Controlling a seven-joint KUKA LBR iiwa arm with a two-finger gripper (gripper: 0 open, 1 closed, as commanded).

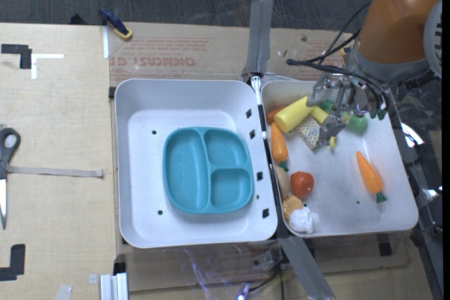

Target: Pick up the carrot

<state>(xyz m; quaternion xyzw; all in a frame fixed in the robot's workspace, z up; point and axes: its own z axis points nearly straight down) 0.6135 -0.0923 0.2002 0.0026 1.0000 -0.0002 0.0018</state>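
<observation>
So the hand [336, 124] is hanging over the back part of the right bin [394, 221], sitting right on the pile of toy food: a yellow piece [292, 113] off to its side and something green [357, 124] just behind it. Can't tell how far open the hand is or whether it's got anything; cables and clutter hide that.

The carrot [369, 173] lies flat on bare bin floor a bit in front of the hand, apart from the rest. Its long axis runs on a diagonal, the green stub end pointing away from the hand toward the bin's front edge.

My worry: there's an orange piece [279, 142] by the divider that could get mistaken for it. Closing along the carrot's axis instead of across would probably make it squirt out.
</observation>
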